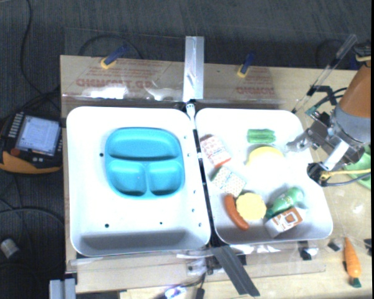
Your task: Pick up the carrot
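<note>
An orange-red, carrot-like stick (235,212) lies in the right bin (311,195), near its front left, touching a round yellow piece (250,207). A second orange carrot with a green tip (352,263) lies outside the bins on the bench at the lower right. My gripper (297,145) hangs over the right bin's far right edge, beside a yellow item (265,155), well away from both orange pieces. Nothing shows in its grasp.
The right bin also holds a green piece (260,135), a red-and-white box (213,149), a checkered packet (228,181), a green bottle (285,201) and a small carton (285,222). A blue divided plate (144,161) sits in the left bin (87,223).
</note>
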Tool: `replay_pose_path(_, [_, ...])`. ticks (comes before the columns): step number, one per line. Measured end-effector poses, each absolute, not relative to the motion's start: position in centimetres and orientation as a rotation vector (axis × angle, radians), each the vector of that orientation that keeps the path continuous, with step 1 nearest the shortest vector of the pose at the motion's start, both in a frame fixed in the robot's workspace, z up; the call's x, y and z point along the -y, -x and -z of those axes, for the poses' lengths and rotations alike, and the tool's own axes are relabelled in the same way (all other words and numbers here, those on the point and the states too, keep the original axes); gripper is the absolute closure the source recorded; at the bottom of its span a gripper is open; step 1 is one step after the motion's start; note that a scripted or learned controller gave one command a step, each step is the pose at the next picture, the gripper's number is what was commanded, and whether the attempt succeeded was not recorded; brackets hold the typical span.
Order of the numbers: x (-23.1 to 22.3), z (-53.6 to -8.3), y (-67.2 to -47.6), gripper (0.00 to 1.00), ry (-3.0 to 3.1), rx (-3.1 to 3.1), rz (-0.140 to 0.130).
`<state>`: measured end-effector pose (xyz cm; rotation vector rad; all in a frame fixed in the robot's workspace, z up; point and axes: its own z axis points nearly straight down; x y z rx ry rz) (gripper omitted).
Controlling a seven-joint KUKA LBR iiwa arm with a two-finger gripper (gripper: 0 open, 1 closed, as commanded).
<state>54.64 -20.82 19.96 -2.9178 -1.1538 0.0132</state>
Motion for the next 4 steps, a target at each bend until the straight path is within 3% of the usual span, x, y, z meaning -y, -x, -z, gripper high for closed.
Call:
replay_pose_path(1, [21.7,-13.5,-48.1,0.0,2.979,0.955,-0.015])
replay_pose_path(2, [22.4,-21.2,-48.2,0.0,3.036,0.796,-0.014])
replay_pose_path(3, [22.3,-18.6,-58.3,0.0,3.045,0.768,-0.015])
replay_pose_path(4, [22.4,-18.6,-58.3,0.0,3.045,0.768,-0.015])
